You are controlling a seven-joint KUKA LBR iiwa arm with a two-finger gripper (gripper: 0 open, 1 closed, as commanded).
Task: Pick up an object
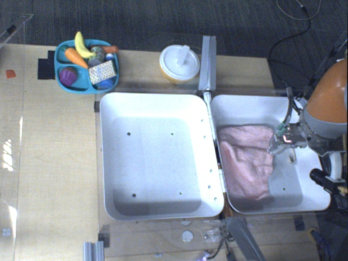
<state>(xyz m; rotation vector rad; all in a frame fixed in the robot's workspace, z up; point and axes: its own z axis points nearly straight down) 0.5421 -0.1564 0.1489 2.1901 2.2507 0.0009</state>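
Plywood bench (49,162) fills my feed, pale and bare along its left side, with dark grey carpet (163,7) beyond its far edge and a thin cable (296,7) looped on that carpet at the far right. I count two white bins: the left bin (157,156) and the right bin (283,194), touching along a shared middle rim. One pink cloth (247,159) lies crumpled in the right bin, against its left wall and spreading toward the middle. One grey arm (329,105) with an orange band reaches in over that bin's right side, and its gripper (283,143) sits at the cloth's right edge; I cannot tell how the pincer stands, nor whether it touches the cloth. Behind the left bin, near the bench's far edge, I see one blue divided tray (84,67) of toy food with one banana (82,47) and one carrot (76,57) among the pieces, and one white lidded cup (179,63) beside a grey metal post (207,64).
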